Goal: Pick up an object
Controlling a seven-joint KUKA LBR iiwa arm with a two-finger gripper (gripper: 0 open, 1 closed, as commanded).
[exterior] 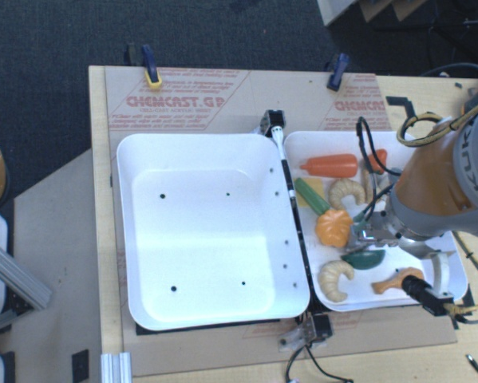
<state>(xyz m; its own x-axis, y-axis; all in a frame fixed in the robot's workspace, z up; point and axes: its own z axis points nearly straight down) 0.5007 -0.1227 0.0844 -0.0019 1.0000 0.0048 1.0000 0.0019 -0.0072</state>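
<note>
Progress looks early: nothing in the right bin [454, 282] appears lifted, so the pick itself is yet to be done. Nearest the front rim lie a pale croissant-shaped piece [335, 278] and a small orange piece [398, 280]. Just behind them the gripper [366, 239] is down among the objects, beside a dark green piece [364, 257] and close to a round orange fruit [333, 228]. Whether it is released or clenched I cannot tell, since the wrist and cables cover the tips, and no object shows between them. Farther back sit a green vegetable [310, 194], a second pale curled piece [347, 191] and a long red-orange carrot [330, 165] near the far rim. As a judgement, closing on 1 object and raising it clear are both left.

The left bin [127, 214] has a bare white floor with 4 small dark holes. Both bins rest on a worktop [103, 134] covered in printed brown board, held at the far edge by 2 clamps [150, 65]. Beyond is dark carpet [55, 22].
</note>
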